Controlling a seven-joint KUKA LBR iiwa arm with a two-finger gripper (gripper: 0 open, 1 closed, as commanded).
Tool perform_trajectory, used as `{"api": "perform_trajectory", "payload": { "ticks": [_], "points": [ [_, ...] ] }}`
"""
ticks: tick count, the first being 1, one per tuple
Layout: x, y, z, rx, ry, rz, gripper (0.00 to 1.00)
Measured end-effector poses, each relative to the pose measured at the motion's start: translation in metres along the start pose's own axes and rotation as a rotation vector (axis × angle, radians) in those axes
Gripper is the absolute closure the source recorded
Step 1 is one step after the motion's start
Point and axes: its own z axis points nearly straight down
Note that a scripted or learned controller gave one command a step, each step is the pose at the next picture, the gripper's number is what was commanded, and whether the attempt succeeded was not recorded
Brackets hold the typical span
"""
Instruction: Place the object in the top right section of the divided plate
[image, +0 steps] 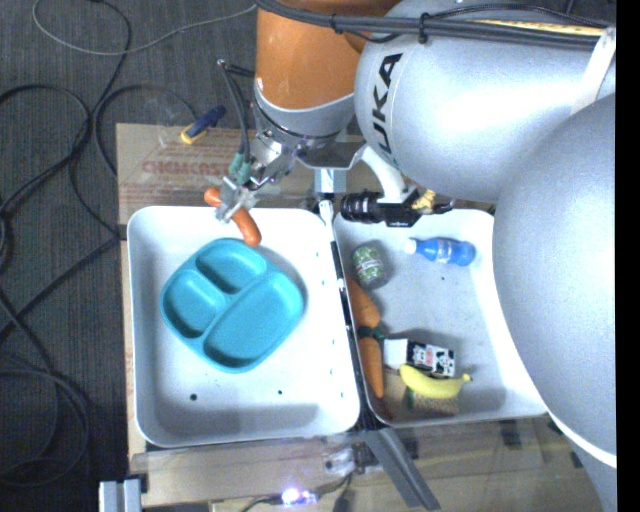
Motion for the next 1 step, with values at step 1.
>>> {"api": "perform_trajectory", "payload": {
  "ticks": [1],
  "points": [
    [0.0076, -0.0621, 0.1091, 0.013, 0.003, 0.072, 1.0]
  ]
}}
